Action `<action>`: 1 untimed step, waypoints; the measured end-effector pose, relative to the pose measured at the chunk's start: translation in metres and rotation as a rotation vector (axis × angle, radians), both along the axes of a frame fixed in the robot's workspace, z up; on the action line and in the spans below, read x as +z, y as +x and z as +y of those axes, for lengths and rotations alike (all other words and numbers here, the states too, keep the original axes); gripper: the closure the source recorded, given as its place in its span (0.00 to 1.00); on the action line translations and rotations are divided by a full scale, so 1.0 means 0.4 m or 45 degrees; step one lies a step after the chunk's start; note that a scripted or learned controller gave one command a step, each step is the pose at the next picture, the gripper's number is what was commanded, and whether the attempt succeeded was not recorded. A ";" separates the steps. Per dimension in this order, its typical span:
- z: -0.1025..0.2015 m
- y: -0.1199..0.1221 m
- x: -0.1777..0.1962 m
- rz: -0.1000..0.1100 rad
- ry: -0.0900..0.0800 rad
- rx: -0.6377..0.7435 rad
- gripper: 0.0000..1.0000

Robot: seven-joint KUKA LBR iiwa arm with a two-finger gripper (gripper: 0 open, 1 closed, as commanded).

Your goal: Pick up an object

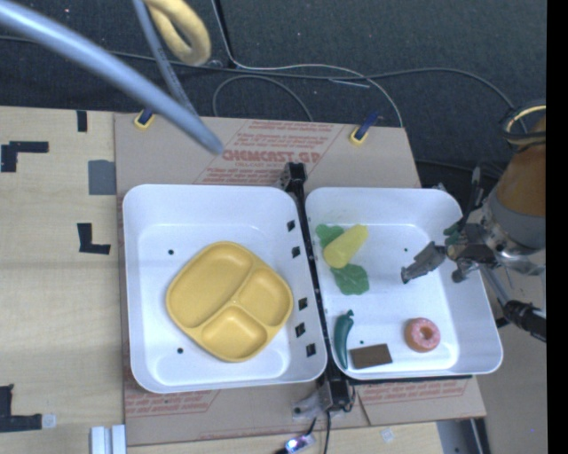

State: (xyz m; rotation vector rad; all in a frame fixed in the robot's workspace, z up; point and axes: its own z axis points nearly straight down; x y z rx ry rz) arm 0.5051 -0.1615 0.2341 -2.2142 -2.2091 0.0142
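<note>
The right bin (390, 206) holds several small items. A yellow piece (344, 246) lies by its left wall, overlapping a green piece (327, 233), with a green leafy piece (352, 280) just in front. A dark green pepper (343, 332), a brown block (370, 356) and a pink donut (422, 334) lie along the front. My gripper (433, 273) hangs over the bin's right half, above and behind the donut. Its fingers are spread open with nothing between them.
The left bin (142, 293) holds a yellow divided plate (231, 300). Both bins rest on a cardboard sheet (266, 151). A grey rod (106, 66) slants across the top left, near a yellow looped object (182, 27). Black cables (293, 80) run behind the bins.
</note>
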 end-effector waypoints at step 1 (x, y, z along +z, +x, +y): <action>0.001 0.006 0.013 -0.013 -0.003 0.005 0.00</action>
